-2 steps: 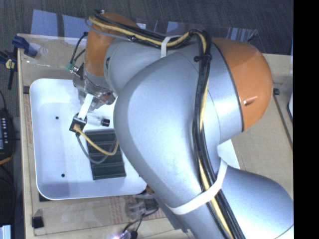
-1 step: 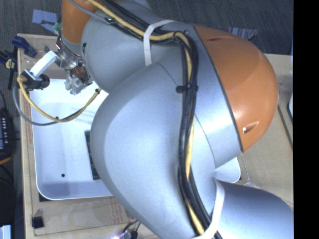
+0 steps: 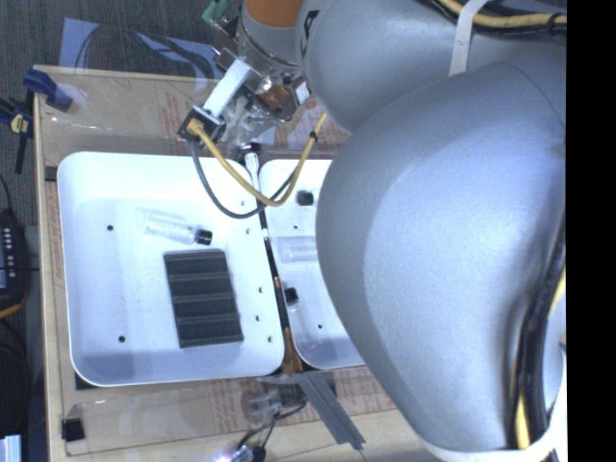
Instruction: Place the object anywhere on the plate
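A small clear vial with a black cap (image 3: 179,228) lies on its side in the left bin (image 3: 77,258), toward the far half. Just in front of it, a little to the right, a dark grey ridged rectangular plate (image 3: 202,298) lies flat on the bin floor. The vial and the plate are apart, with a narrow gap between them. My gripper (image 3: 246,135) hangs above the far rim where the two bins meet, to the right of the vial and well beyond the plate. Yellow and black cables loop down below it. Nothing shows in its grasp.
The arm's large grey body covers most of the right bin (image 3: 303,248). Two small dark items (image 3: 304,198) (image 3: 291,297) show on that bin's visible left strip. The divider between the bins (image 3: 273,277) runs just right of the plate. Clamps sit at the bench's left edge (image 3: 43,89).
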`<state>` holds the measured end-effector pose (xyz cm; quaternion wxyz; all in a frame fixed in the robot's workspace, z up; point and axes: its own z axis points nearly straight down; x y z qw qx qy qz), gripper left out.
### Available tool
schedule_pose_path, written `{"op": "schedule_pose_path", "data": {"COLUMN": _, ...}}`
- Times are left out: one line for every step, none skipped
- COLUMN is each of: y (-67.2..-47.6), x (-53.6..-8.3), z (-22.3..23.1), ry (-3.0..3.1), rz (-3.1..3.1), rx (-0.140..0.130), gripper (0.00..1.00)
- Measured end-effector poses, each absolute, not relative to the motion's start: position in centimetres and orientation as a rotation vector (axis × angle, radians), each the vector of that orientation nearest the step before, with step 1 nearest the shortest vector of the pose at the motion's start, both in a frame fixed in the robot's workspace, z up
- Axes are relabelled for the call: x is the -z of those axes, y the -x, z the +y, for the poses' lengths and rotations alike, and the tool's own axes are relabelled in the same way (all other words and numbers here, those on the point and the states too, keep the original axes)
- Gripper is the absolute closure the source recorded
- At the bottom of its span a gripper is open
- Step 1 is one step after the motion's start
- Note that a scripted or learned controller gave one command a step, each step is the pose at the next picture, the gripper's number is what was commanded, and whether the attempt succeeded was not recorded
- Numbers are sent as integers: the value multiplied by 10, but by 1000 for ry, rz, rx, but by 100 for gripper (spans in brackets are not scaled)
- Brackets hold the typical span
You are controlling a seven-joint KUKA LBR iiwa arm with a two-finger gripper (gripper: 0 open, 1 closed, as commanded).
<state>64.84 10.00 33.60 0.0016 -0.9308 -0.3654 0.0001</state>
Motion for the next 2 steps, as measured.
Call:
{"op": "schedule_pose_path", "data": {"y": -567, "x": -190, "z": 109, "ry": 3005, "rz": -902, "rx": -12, "gripper": 100}}
{"op": "schedule_pose_path", "data": {"y": -567, "x": -190, "z": 110, "ry": 3005, "rz": -903, "rx": -11, "gripper": 0}}
